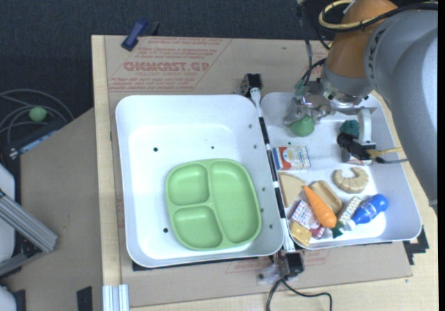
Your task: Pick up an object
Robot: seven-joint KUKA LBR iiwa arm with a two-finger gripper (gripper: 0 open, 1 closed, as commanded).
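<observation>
Two bins sit on the desk, and in the right bin (407, 216) the end effector (304, 116) hovers at a small green object (302, 126), its closure impossible to tell, so it should descend squarely before closing.

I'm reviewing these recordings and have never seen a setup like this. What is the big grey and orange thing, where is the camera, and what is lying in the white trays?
The grey and orange shape is a robot arm reaching in from the right. One fixed camera looks down at a slant on a bench with two shallow white bins.

The left bin holds a green divided plate. The right bin holds small toys: a carrot, a blue bottle, a pastry-like ring, a small printed packet and others.

The gripper sits low over a round green object at the bin's far end. Whether it has hold of it cannot be told.
</observation>
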